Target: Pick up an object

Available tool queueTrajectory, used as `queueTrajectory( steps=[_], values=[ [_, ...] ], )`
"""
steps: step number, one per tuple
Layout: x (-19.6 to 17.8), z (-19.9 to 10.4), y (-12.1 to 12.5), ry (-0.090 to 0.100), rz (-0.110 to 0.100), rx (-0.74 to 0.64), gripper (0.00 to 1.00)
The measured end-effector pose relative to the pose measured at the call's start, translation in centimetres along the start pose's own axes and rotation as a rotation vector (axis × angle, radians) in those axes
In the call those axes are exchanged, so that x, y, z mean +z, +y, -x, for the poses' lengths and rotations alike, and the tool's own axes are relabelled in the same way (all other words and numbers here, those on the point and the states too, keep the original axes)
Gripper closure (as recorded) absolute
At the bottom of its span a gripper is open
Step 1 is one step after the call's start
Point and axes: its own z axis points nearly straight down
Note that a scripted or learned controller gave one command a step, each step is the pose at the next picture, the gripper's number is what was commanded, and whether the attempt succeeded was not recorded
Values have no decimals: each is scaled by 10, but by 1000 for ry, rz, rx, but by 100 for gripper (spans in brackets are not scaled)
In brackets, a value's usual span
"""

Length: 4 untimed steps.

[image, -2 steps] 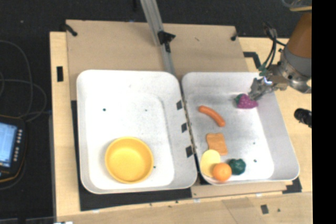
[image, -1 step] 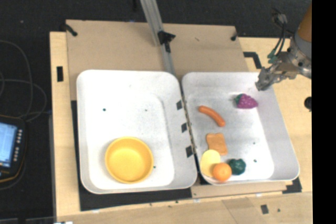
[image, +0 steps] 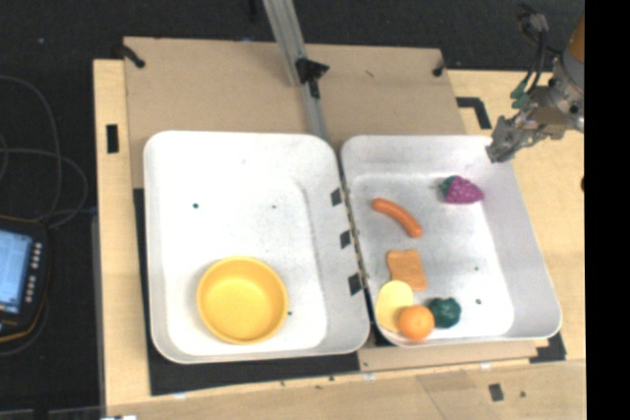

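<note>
Below gripper point(image: 503, 149), purple grapes point(image: 461, 190)

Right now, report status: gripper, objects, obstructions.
Gripper above right bin's upper-right corner, holding nothing. Nearest: purple grapes, just below-left. Nothing in between.

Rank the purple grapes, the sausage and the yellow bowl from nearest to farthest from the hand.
Hand sits over the right bin's far right corner.
1. Purple grapes, right bin, just below the hand.
2. Sausage, right bin, toward its left.
3. Yellow bowl, left bin, near edge.
</note>
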Motion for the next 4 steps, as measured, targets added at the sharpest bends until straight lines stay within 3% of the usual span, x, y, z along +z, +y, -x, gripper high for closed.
queueTrajectory(
  steps=[3, 4],
  values=[
    [7, -145, 17, 1, -5, 0, 100],
    [21, -186, 13, 0, -5, 2, 100]
  ],
)
